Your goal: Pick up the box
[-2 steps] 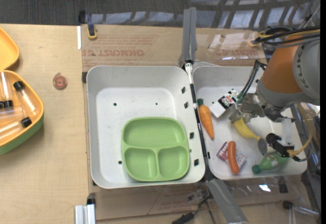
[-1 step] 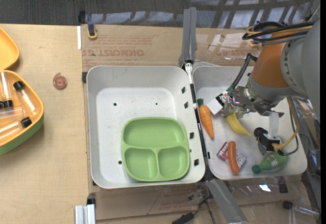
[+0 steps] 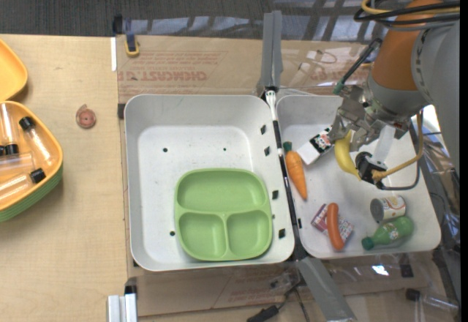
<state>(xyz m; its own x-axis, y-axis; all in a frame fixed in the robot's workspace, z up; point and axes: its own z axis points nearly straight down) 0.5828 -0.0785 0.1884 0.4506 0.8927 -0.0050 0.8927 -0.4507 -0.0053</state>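
The box (image 3: 316, 145) is small and white with a black and red label. It lies tilted in the right bin (image 3: 428, 222), near that bin's upper left, just right of the carrot (image 3: 295, 173). My gripper (image 3: 352, 145) hangs low over the bin right beside the box, above a yellow banana (image 3: 342, 156). The gripper's left side is close to the box's right end, and I cannot tell whether they touch. The arm's grey wrist and orange band (image 3: 398, 57) reach in from the upper right and hide the bin's far right corner.
The right bin also holds a sausage (image 3: 333, 225) lying on a small pink packet (image 3: 320, 218), a can (image 3: 387, 207) and a green bottle (image 3: 387, 233). A green divided plate (image 3: 223, 214) sits in the left bin (image 3: 146, 167). A yellow tray with vials (image 3: 22, 159) stands at far left.
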